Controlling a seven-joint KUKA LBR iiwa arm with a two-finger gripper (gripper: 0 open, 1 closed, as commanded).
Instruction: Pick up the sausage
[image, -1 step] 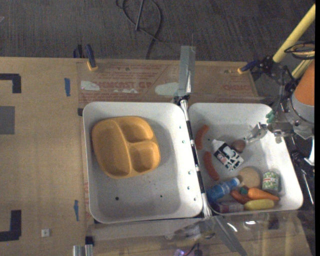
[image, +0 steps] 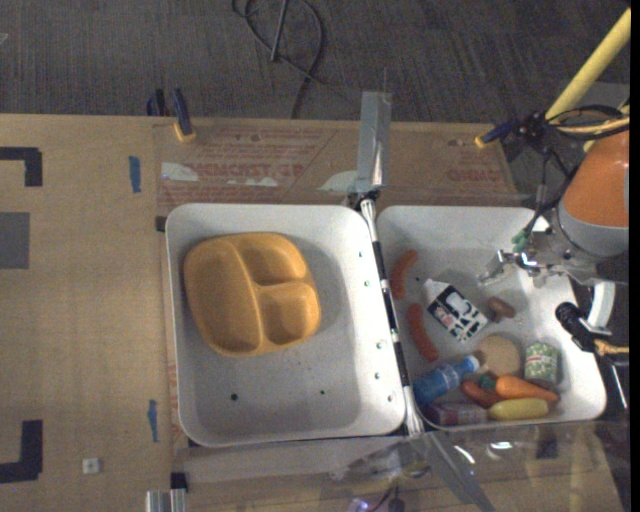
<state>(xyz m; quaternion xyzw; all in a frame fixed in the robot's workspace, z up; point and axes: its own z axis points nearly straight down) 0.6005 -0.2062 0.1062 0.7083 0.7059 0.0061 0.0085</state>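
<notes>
Two reddish sausages lie in the right bin (image: 470, 228) near its left wall. One sausage (image: 403, 272) is toward the back. The other sausage (image: 421, 332) lies nearer the front, just left of a white carton. My gripper (image: 515, 264) hangs over the right part of that bin, below the orange wrist band (image: 603, 188). It is well to the right of both sausages, and nothing shows between it and them except the carton.
The right bin also holds a white printed carton (image: 456, 310), a small brown piece (image: 500, 308), a round tan disc (image: 498, 354), a green can (image: 541, 362), a blue bottle (image: 445, 379), a carrot (image: 522, 387) and a yellow banana (image: 518, 408). A yellow divided plate (image: 252, 292) sits in the left bin (image: 300, 400).
</notes>
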